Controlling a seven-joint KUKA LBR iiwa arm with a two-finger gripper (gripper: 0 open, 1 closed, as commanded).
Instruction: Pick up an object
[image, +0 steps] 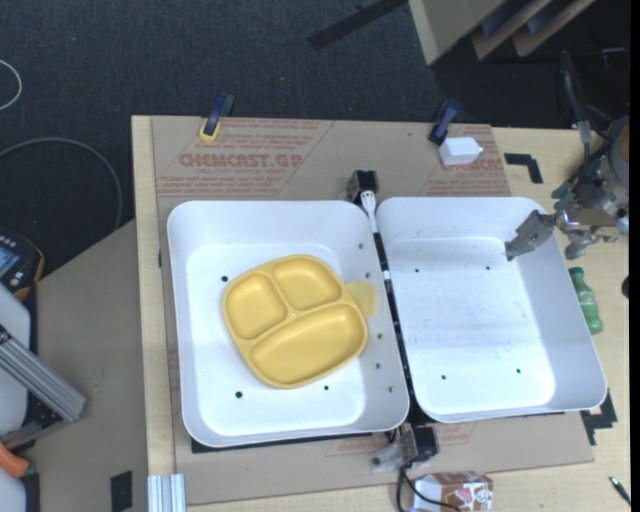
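Yellow divided plastic plate lies in the left bin; the gripper hovers at the right bin's far edge.

The yellow three-compartment plastic plate (295, 320) rests flat in the left shallow white bin (190, 240). The right shallow white bin (560, 370) adjoins it. At its upper right rim, the grey two-finger gripper (525, 238) holds nothing; whether its fingers are apart or together, I cannot tell.

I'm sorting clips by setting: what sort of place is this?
Probably a robotics lab or test cell, not a home. A bench covered in printed cardboard holds two white bins clamped side by side, a yellow plate in the left one. The gripper reaches in from the right.
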